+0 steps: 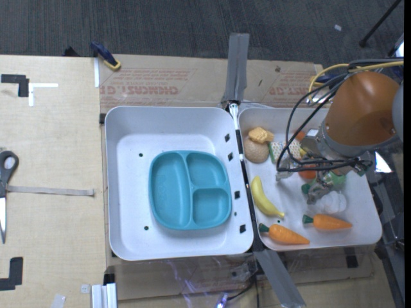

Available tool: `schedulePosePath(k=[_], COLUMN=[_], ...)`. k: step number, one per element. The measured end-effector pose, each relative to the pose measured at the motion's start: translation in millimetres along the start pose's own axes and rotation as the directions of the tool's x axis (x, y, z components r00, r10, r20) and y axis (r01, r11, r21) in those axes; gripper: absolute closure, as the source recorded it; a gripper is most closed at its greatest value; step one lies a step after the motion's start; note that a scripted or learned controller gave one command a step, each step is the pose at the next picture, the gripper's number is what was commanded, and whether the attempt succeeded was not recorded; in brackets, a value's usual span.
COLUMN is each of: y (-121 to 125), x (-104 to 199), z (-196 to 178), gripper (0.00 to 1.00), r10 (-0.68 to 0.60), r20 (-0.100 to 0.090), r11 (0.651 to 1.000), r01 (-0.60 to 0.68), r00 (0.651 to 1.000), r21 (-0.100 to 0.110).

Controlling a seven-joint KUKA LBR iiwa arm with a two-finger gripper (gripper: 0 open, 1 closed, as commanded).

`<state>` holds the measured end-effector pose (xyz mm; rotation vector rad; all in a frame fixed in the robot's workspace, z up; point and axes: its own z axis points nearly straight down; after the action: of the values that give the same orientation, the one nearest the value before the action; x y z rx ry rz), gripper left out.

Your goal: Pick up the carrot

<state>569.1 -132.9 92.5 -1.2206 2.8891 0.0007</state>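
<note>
Two carrots lie in the right bin point(366, 233) near its front wall: one carrot point(287, 235) at the front left and a second carrot point(330, 222) to its right, both orange with green stub ends. My gripper point(319, 188) hangs under the orange-banded wrist point(359, 111) over the middle of the right bin, just behind the second carrot. It sits over a small green thing and a white lump point(333, 202). The wrist and cables hide much of the gripper.
A banana point(264, 197) lies along the right bin's left side. A tan round item point(256, 151) and a yellow-orange piece point(260, 135) sit at its back left. The left bin point(122, 191) holds a teal divided tray point(191, 189). Scissors point(5, 172) lie far left.
</note>
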Motion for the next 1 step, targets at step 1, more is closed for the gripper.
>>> schedulePosePath(k=[1], y=[-11.9], x=[-21.8], z=[-4.3], gripper=[0.0], r10=[-0.046], r20=[0.001], r11=[0.999], r01=[0.046], r00=[0.999], r21=[0.001])
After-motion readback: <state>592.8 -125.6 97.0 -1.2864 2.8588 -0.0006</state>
